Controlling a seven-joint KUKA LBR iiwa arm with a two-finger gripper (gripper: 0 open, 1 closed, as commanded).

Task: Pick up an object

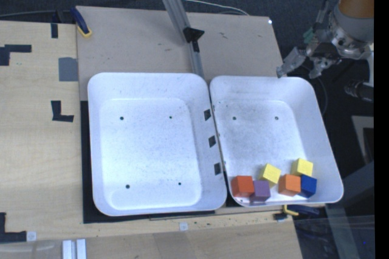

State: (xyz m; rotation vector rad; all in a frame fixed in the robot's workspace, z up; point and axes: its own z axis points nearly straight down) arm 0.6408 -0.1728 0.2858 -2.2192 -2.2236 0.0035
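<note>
Right bin point(304, 100) holds six cubes: two yellow, two orange, one purple, one blue; end effector point(299, 64) spread.

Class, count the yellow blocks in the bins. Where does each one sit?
2, both in the right bin near its front edge: one yellow block mid-cluster, the other yellow block further right, above the blue block.

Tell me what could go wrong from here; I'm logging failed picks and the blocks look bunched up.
1. The blocks crowd the right bin's near edge: the purple block touches the orange block, so the hand may nudge a neighbour or catch two.
2. The blue block sits by the bin wall, which may obstruct the approach.
</note>
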